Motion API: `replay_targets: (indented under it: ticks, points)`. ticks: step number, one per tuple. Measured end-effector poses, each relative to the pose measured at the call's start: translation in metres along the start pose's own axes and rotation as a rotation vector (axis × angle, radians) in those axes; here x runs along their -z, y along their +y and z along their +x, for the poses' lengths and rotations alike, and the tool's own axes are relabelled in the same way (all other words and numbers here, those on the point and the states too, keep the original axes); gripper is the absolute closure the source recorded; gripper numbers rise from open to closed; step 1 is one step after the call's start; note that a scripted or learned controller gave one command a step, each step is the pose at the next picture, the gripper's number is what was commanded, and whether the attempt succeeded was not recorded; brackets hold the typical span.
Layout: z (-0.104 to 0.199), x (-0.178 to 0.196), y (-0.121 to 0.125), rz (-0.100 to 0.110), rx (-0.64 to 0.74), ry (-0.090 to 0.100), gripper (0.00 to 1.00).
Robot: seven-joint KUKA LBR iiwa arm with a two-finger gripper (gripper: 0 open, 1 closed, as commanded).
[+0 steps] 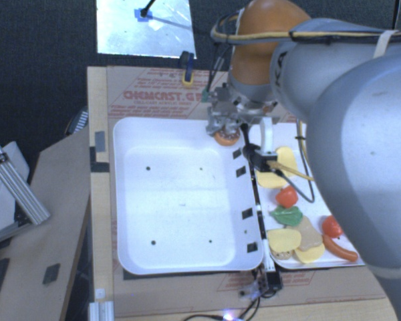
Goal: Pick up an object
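Note:
My gripper (224, 130) hangs over the far right corner of the left bin (122, 199). A small round orange-brown piece (226, 138) sits right at its fingertips, gripped between them just above the bin's rim. The right bin (321, 262) holds several toy foods: yellow pieces (285, 158), a red tomato (287, 196), a green leaf (287, 215), a tan slice (311, 235) and an orange sausage (341, 250). The grey arm hides the right bin's far and right parts.
The left bin's floor is bare white with a few dark dots. A black divider with clips (251, 199) runs between the bins. A yellow-and-blue clamp (187, 69) stands on the cardboard behind the bins. A metal rail (13, 179) lies at the far left.

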State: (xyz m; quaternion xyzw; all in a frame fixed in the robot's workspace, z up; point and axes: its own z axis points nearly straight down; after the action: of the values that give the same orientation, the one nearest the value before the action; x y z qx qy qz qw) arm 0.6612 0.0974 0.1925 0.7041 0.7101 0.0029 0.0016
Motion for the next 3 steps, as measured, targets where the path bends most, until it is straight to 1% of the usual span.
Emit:
replay_targets:
  ticks: [1,2,3]
  points:
    - [0.021,-0.018,0.008,0.004,-0.003,-0.002,1.00]
    - [0.117,0.055,0.009,-0.002,0.004,0.004,1.00]
    - [0.138,0.281,0.010,-0.012,-0.001,0.005,1.00]
